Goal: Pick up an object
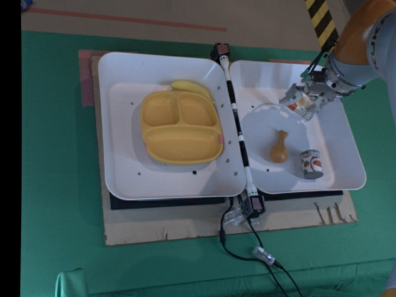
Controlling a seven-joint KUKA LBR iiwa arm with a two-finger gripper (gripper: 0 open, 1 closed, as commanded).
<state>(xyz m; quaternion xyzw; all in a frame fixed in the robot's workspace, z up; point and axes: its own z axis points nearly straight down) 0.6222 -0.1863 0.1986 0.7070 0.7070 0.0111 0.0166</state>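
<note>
Two shallow white plastic bins sit side by side on the bench. Left bin (pixel 117 166): one yellow three-compartment plastic tray (pixel 180 127), with a yellow banana (pixel 192 88) lying against its far edge. Right bin (pixel 340 147): one tan drumstick-shaped toy (pixel 279 148) near the centre; one small upright can with a red-and-white label (pixel 311 164) just right of it. Gripper (pixel 301 104): over the far part of the right bin, fingers clamped on a small white-and-red object (pixel 302 107).
</note>
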